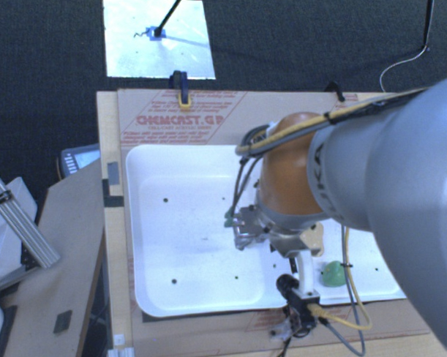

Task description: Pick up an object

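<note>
Camera view: gripper (pixel 273 245) over the divide between bins; finger state indeterminable. Left bin (pixel 148 213) floor open. Green object (pixel 333 273) rounded, near the right bin's front edge, no evident long axis.

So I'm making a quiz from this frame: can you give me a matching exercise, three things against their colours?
Things:
1. ball
2. wrist band
3. left bin

Colours:
A. white
B. green
C. orange

Pairs: 1-B, 2-C, 3-A
</note>
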Robot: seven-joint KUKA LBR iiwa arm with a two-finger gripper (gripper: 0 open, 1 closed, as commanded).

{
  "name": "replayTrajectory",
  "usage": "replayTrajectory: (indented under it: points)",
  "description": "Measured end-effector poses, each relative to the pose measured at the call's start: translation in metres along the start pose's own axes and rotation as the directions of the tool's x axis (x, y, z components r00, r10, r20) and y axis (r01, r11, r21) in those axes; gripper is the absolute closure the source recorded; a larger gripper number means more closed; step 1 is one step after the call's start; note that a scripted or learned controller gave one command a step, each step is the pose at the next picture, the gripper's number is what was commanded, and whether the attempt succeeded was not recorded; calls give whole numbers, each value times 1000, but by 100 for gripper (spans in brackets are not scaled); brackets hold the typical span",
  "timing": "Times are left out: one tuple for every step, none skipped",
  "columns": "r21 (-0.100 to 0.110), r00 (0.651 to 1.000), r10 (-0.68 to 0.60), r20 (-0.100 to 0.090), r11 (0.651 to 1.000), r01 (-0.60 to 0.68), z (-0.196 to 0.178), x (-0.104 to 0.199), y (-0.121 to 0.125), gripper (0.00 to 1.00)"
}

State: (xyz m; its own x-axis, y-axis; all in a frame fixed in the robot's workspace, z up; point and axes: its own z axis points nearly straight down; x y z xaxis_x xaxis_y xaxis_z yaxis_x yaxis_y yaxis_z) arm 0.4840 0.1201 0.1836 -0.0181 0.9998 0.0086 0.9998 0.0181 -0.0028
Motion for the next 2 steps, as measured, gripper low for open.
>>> replayTrajectory:
  points:
    - [3, 1000, 8, 5, 1000, -8, 60, 92, 1, 100]
    - [-9, 1000, 11, 4, 1000, -11, -11, 117, 6, 100]
